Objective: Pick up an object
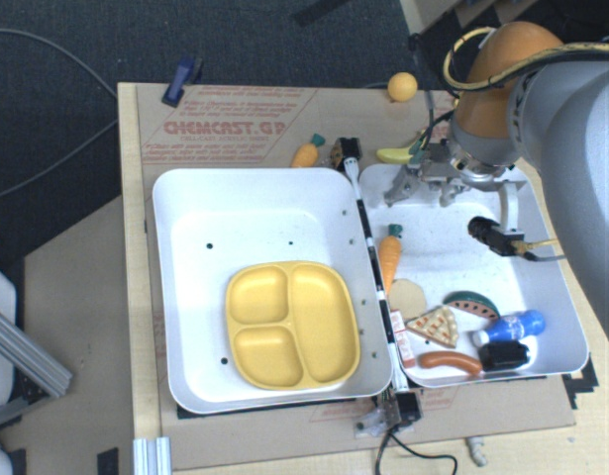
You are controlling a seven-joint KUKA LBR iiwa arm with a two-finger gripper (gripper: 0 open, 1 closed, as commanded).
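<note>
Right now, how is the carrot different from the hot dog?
The carrot is orange with a green top; the hot dog is reddish brown. The carrot lies lengthwise along the right bin's left wall; the hot dog lies crosswise near its front edge. The carrot tapers to a point; the hot dog is rounded at both ends. Both are toy food in the same bin.

The arm (571, 156) is a broad, smooth, light grey cylinder with a rounded orange band (497, 77) above the wrist, looped yellow and black cables running beside it, and a metallic grey gripper (430, 184) of angular brackets below.
</note>
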